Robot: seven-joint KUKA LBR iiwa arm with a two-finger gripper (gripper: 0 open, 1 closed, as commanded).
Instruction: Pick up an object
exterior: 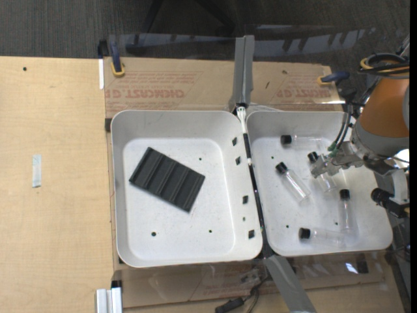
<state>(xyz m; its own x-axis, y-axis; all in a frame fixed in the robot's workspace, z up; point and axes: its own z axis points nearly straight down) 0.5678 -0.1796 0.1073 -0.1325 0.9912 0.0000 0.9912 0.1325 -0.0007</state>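
Arm [384, 109] comes in from the right, orange band above the wrist, with the gripper [324, 168] low over the right bin [365, 245], in its upper-middle area. Can't tell from this angle how the fingers stand or whether anything sits between them; the tip is a small grey blur against the white floor. Right bin holds several clear tubes with black caps. One capped tube [313, 156] is touching or just beside the gripper tip on its upper-left; can't say if there's contact. Second tube [290, 180] lies tilted to the left of the gripper, cap at the upper-left end, near but apart from it. Third tube [345, 208] lies roughly upright in view below and to the right of the gripper, cap at the top. Fourth tube [316, 235] lies near the bin's front edge, cap to the left, well apart from the gripper. A lone black cap [285, 139] sits near the back of the bin, up and left of the gripper. Left bin [120, 175] holds a dark ribbed rectangular panel [167, 179], lying flat and tilted, well apart from the arm. Both bins sit side by side on the tabletop [52, 175], on cardboard [169, 90].
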